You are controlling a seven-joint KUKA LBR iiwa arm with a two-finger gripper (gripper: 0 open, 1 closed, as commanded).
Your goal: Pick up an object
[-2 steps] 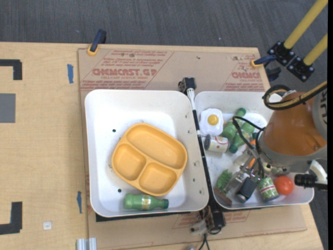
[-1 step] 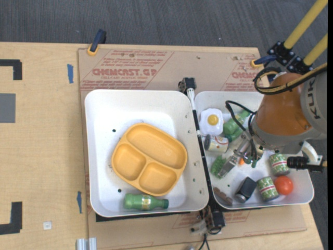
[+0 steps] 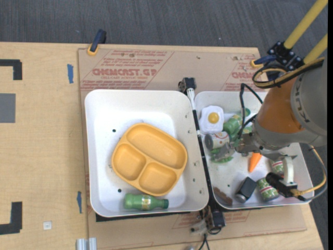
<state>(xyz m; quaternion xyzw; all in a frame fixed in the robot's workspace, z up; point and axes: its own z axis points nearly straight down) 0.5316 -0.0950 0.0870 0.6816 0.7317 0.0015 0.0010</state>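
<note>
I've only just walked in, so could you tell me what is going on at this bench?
A robot arm reaches into the right bin, low over a clutter of small items: a fried egg toy, cans and an orange carrot. The left bin holds a yellow tray and a green bottle.

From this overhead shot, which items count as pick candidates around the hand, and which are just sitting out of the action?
In play, right white bin:
- orange carrot-shaped toy
- fried-egg toy, white with yellow yolk
- small black block
- green-banded can
- grey arm with orange band above them

Lying about, left white bin:
- yellow three-compartment plastic tray
- green bottle lying on its side
</note>
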